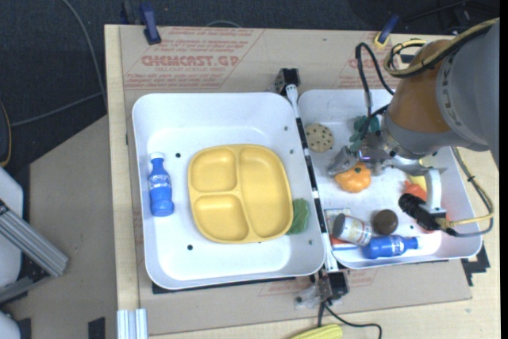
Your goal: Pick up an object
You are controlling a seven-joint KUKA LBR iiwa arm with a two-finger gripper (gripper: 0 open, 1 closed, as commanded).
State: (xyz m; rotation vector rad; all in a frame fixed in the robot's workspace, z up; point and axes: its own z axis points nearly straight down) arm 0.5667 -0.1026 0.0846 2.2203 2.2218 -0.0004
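The grey arm with its orange band [432, 103] is seen reaching in over the right-hand shallow white bin [468, 246], and the two-finger gripper [355, 159] is lowered just above a rounded orange plastic fruit [353, 181] near the middle of that bin. Whether the jaws are apart or together cannot be told, since the metal parts are blurred together at this size; nothing is seen held between them.

The left-hand shallow white bin [147, 119] is taken up largely by a yellow three-compartment plastic tray [238, 193], with a green soft-looking piece [300, 215] tucked against its right edge and a small blue bottle [159, 186] lying well apart to its left.

In the right bin, a second blue bottle [389, 247] is laid along the front wall, beside a small tin can with a dark end [351, 229] and a dark brown round object [386, 221]. A round speckled cookie [319, 136] lies near the back left corner.

The orange fruit is judged the likeliest target. It is expected to be light, hollow and stiff, with a smooth curved skin that may slip or roll aside under uneven pressure. It is best taken across its widest part, with the fingers closed squarely on opposite sides.
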